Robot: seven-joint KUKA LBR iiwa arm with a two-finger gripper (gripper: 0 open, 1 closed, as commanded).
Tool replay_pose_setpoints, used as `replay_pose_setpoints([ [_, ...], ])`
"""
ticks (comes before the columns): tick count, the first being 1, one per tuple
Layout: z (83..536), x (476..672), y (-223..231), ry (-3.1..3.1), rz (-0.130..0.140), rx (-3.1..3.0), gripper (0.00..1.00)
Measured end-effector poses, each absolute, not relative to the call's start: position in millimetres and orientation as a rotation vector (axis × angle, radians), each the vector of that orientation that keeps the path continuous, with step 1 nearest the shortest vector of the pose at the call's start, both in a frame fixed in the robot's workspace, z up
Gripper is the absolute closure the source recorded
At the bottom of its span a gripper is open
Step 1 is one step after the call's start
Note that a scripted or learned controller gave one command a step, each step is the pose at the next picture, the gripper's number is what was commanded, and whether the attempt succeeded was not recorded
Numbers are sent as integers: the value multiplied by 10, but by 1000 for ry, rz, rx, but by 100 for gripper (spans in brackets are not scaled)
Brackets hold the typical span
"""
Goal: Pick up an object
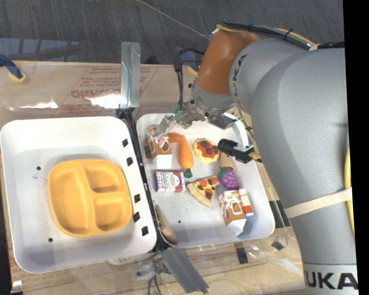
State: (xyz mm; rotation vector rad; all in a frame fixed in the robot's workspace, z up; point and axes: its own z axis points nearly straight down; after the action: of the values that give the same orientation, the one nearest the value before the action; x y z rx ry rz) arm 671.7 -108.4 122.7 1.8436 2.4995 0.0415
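Two white bins on the worktop. Left bin (13, 183): one yellow divided tray (88, 195). Right bin (176, 227): seven toy foods, counted. One carrot (185, 151) at upper centre, long axis near vertical in frame, green tip pointing down. Pincer (181, 116) sits at the bin's upper edge, above the carrot; cannot tell if apart or together.

The bench (58, 89), covered in brown sheeting, bears the left bin (13, 183) and right bin (262, 223) side by side.
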Motion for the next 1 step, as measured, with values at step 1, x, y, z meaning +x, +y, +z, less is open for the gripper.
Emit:
replay_pose_setpoints([
  [1,1125,6672,-1534,2507,21,1843,0],
])
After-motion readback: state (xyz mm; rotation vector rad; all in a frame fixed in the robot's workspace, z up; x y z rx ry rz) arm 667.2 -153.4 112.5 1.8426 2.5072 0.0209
